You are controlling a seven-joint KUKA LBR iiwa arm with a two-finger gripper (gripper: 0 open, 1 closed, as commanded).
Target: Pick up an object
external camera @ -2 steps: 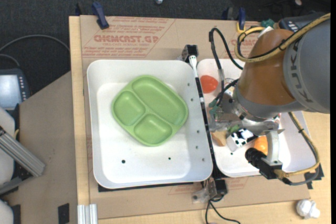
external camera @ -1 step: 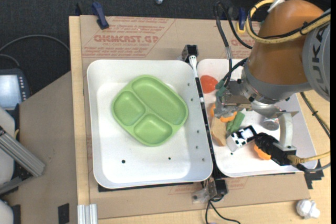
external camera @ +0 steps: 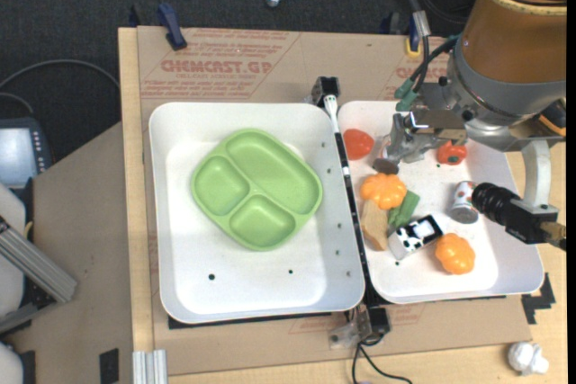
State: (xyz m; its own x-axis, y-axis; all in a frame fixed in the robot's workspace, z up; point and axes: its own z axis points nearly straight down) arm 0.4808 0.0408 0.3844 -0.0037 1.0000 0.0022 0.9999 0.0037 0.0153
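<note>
Taking the green divided plate point(external camera: 256, 189) in the left bin point(external camera: 171, 220) as the landmark: it lies tilted near that bin's middle, three compartments facing up. The right bin point(external camera: 504, 279), just beside it across a black clamp strip, holds all the small toys. Nearest the camera and far right of the plate sits an orange pumpkin-like toy point(external camera: 454, 254), with a black-and-white cow-patterned block point(external camera: 415, 236) just beside it on the plate's side. A tan bread-like piece point(external camera: 374, 225) lies closest to the plate, touching a green wedge point(external camera: 404, 208). Above them rests an orange pepper toy point(external camera: 384, 190), and a small silver can point(external camera: 463, 201) lies further right. Farther back, a red-orange piece point(external camera: 358, 143) sits near the dividing strip and a red tomato toy point(external camera: 452, 154) further right. The gripper point(external camera: 391, 159) hangs between those two, its metal fingers close together with nothing visible between them, tips just above the pepper toy.
</note>
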